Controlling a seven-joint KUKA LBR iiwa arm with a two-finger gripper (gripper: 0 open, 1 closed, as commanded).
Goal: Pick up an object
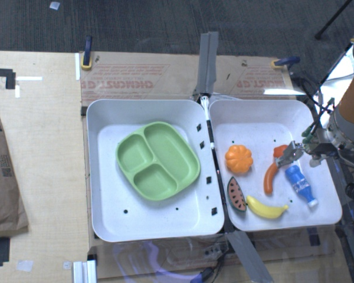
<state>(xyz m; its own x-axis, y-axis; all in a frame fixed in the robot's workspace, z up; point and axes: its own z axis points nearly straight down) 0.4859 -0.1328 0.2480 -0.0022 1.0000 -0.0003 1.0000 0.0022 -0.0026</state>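
Approaching for the pick: I cannot tell whether my jaws point(293, 152) grip anything; orange chili point(270, 175) touches their tip, blue bottle point(299, 183) just below. Next, I would confirm closure before lifting.

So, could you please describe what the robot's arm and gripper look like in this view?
The arm enters from the right, grey with an orange band just above the wrist. Dark cables loop beside it. The gripper is a compact metallic-grey assembly with small green accents near its body, ending in two slim grey jaws.
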